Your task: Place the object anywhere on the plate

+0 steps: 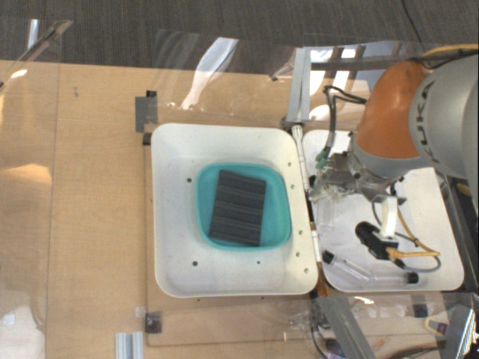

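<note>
Already the ribbed dark block (238, 208) lies flat on the teal plate (279, 217), seemingly placed. The tool (329, 188) hangs over the right bin (441, 268); I cannot tell its grip.

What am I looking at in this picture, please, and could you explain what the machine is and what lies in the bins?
The picture comes from one camera fixed above a wooden bench, looking down at a slant. The grey and orange machine at the right is a robot arm. Its gripper hangs over the right white bin. The left white bin holds a teal plate, and a dark ribbed block lies flat on that plate. I see nothing held in the gripper, though the arm hides much of it.
</note>
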Motion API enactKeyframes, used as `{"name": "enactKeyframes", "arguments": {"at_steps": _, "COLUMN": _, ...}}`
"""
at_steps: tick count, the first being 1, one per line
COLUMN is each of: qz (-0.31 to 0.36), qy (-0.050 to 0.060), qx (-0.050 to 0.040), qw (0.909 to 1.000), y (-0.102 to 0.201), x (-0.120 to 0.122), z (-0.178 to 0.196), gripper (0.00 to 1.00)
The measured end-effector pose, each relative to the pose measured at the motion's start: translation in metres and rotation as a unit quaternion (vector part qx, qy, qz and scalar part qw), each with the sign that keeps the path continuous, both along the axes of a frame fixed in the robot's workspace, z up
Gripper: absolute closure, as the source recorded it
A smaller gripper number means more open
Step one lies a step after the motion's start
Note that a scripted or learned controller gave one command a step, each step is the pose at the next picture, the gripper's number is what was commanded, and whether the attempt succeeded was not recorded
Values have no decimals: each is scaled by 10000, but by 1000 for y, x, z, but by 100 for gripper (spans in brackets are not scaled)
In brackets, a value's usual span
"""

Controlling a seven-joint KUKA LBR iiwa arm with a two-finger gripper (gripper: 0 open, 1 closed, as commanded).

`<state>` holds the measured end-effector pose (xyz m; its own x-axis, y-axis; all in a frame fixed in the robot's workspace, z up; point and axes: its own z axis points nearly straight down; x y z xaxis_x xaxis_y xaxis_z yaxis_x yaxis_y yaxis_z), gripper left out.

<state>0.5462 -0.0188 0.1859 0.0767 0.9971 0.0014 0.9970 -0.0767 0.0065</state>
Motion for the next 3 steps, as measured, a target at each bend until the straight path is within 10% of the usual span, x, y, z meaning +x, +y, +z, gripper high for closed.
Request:
{"name": "enactKeyframes", "arguments": {"at_steps": 1, "qz": 169, "qy": 0, "qx": 0, "qw": 9999, "y": 58, "x": 15, "z": 33, "gripper": 100}}
{"name": "enactKeyframes", "arguments": {"at_steps": 2, "qz": 167, "qy": -1, "qx": 0, "qw": 9999, "y": 58, "x": 15, "z": 33, "gripper": 0}}
{"name": "enactKeyframes", "arguments": {"at_steps": 3, "qz": 132, "qy": 13, "qx": -7, "qw": 9999, "y": -17, "x": -20, "z": 4, "gripper": 0}}
